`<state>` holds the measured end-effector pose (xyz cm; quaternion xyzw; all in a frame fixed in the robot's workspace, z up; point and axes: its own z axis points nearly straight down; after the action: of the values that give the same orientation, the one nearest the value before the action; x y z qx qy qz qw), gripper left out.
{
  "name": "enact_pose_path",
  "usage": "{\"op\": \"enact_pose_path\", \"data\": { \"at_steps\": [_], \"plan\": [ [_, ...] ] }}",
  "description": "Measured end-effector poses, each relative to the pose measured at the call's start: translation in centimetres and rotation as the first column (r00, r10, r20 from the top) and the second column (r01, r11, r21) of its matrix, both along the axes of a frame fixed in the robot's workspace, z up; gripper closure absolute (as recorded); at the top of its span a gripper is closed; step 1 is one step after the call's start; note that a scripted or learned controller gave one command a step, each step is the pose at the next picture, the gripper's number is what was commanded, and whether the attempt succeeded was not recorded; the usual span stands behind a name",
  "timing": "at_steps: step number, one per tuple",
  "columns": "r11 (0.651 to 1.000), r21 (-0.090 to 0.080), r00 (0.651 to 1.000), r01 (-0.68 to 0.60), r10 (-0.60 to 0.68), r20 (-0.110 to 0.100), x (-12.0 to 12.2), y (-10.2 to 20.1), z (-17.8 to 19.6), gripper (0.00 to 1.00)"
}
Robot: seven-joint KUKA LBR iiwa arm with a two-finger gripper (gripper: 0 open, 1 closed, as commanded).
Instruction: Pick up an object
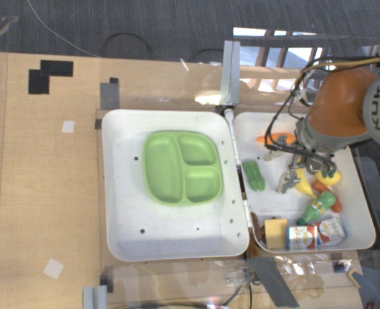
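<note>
The right bin (364, 227) holds several toy foods. My gripper (292, 180) hangs low over the bin's middle, under the grey wrist and orange band (337, 105). A yellow piece (306, 187) lies right beside the gripper on its right. To its left, a little apart, lies a green pod (254, 175). An orange carrot (280, 138) shows at the back, partly hidden by cables. A red and yellow piece (327, 180) sits just right of the yellow one. Nothing is visibly held.
A green bottle-shaped toy (320, 207), a printed carton (315, 235) and a tan block (275, 232) crowd the right bin's front. The left bin (122, 237) bears a green divided plate (181, 167). A ridge (236, 172) divides the two bins.
</note>
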<state>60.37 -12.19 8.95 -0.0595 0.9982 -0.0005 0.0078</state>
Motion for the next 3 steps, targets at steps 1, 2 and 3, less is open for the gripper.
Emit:
{"op": "enact_pose_path", "data": {
  "at_steps": [1,2,3],
  "plan": [
    [0.999,-0.004,0.999,-0.042,0.042,-0.001,-5.6,-3.8,0.1,0.00],
    [0.999,-0.007,0.999,-0.047,0.047,0.021,-5.0,-3.6,1.6,1.00],
    [0.996,-0.003,0.996,-0.090,0.090,0.004,1.2,-0.6,9.5,1.00]
  ]
}}
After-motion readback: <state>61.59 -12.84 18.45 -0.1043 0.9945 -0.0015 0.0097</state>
